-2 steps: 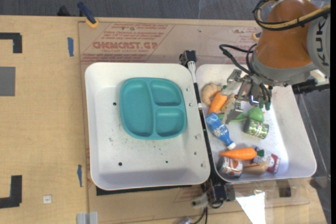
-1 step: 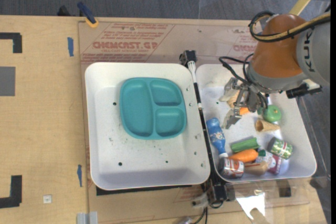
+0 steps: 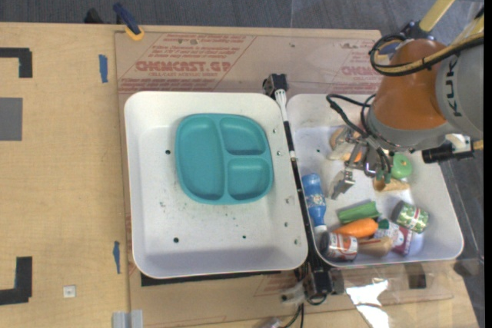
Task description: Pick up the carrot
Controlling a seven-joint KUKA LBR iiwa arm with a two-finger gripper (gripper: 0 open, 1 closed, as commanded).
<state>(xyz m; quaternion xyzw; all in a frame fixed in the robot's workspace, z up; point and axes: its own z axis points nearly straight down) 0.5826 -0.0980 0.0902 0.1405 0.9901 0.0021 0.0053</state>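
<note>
The carrot (image 3: 358, 227) is a short orange piece lying in the right bin (image 3: 450, 238), near its front, tucked just under a green cucumber-like piece (image 3: 357, 210). My gripper (image 3: 360, 171) hangs over the middle of the same bin, a little behind the carrot and apart from it. Its metal fingers (image 3: 343, 182) stand open with nothing between them. The orange band and grey wrist (image 3: 407, 92) cover the back right part of the bin.
Around the carrot lie a blue bottle (image 3: 313, 196), a red can (image 3: 342, 246), a green-labelled can (image 3: 411, 217) and a green-topped item (image 3: 400, 165). The left bin (image 3: 146, 242) holds a teal divided plate (image 3: 225, 157). A ridge (image 3: 290, 157) separates the bins.
</note>
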